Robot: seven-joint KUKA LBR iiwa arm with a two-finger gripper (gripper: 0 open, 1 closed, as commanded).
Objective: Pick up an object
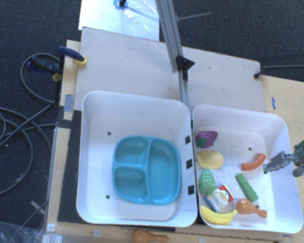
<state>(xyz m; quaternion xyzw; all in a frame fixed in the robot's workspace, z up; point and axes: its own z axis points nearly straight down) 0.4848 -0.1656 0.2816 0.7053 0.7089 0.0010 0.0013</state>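
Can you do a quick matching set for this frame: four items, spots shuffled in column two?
1. teal divided plate
2. banana
3. purple toy
4. red sausage

A. right bin, far left corner
B. left bin
C. right bin, near edge
D. right bin, just left of the gripper

Pairs: 1-B, 2-C, 3-A, 4-D

Grey metal gripper (279,162) (cabled)

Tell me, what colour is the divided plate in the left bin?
The divided plate is turquoise blue, seen clearly in the overhead camera view.
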